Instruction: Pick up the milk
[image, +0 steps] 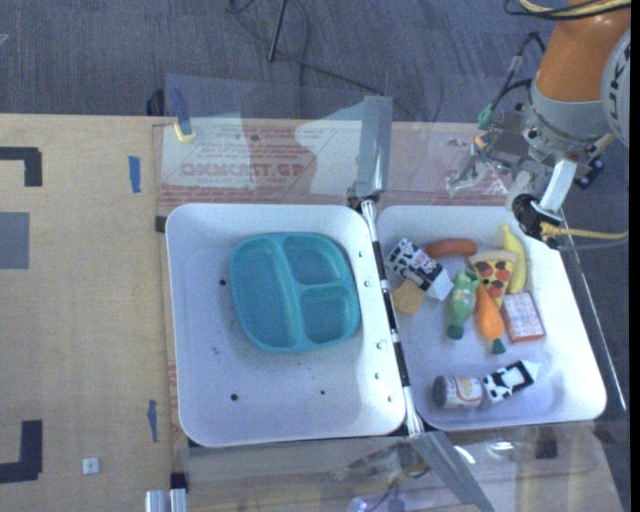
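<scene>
A black-and-white cow-patterned milk carton lies tilted in the right bin, near its upper left corner. A second cow-patterned piece lies near the bin's front, beside a small can. My gripper hangs above the bin's far rim, up and to the right of the carton and well apart from it. Nothing shows in it.
Around the carton lie a sausage, cookie, green bottle, pizza slice, banana, carrot and a red box. The left bin bears a teal divided plate.
</scene>
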